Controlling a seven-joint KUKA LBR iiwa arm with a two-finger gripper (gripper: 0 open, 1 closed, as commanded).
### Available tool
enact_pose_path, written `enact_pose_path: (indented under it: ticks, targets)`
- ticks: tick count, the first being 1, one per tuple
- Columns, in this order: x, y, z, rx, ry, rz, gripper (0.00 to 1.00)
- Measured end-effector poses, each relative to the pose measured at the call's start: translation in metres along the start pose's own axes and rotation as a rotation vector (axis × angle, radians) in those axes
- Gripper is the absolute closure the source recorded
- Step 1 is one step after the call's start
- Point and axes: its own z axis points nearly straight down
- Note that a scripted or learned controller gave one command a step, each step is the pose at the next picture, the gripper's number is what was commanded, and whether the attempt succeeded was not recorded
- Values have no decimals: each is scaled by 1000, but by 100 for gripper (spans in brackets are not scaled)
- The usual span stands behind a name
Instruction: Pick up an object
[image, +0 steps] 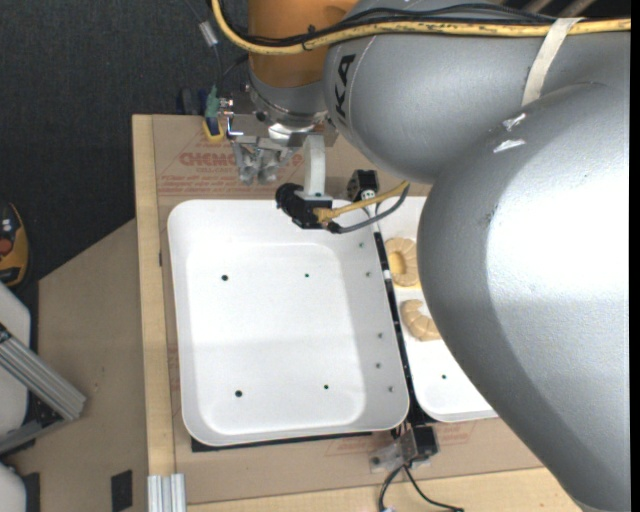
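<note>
Hanging above the left bin's (270, 320) far rim, the jaws.

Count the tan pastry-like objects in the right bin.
2. One tan object lies near the right bin's left wall; the second is just below it. The arm covers much of that bin, so more may be hidden.

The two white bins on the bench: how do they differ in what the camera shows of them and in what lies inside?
The left bin is seen whole, rim to rim, while the right bin is largely covered by the grey arm. The left bin's floor shows small dark dots, whereas the right bin holds two pale tan objects near its left wall. Both are shallow, white, and sit side by side.
</note>
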Motion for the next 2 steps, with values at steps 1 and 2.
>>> enact_pose_path:
  ticks: [1,2]
  targets:
    - [-28,-89,57,24,-5,3,100]
    - [0,-16,18,3,0,-3,100]
